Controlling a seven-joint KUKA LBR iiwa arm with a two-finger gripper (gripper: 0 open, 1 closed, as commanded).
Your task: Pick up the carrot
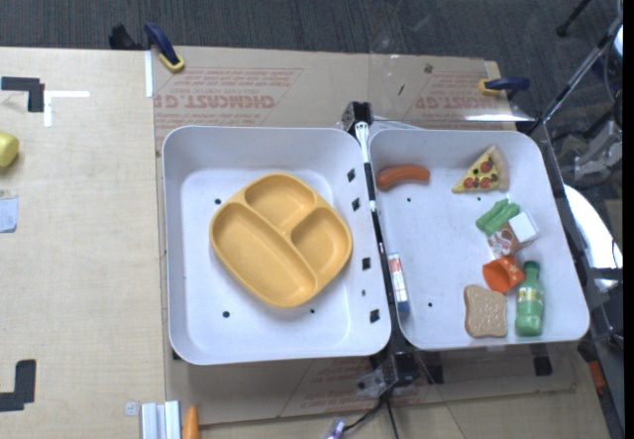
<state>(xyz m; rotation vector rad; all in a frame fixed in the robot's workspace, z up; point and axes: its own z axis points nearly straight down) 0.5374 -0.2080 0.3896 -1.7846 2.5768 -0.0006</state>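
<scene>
- Nothing tells you how the gripper stands, so place things by the bins.
- The carrot (503,274) looks to be the orange piece in the right bin (436,328), just beside the green bottle (530,300) and above the bread slice (485,313).
- Expect a light, stiff, smooth plastic toy; it is crowded, so take it across its free width.
- The red print on the cardboard (228,98) is upside down and unreadable.
</scene>
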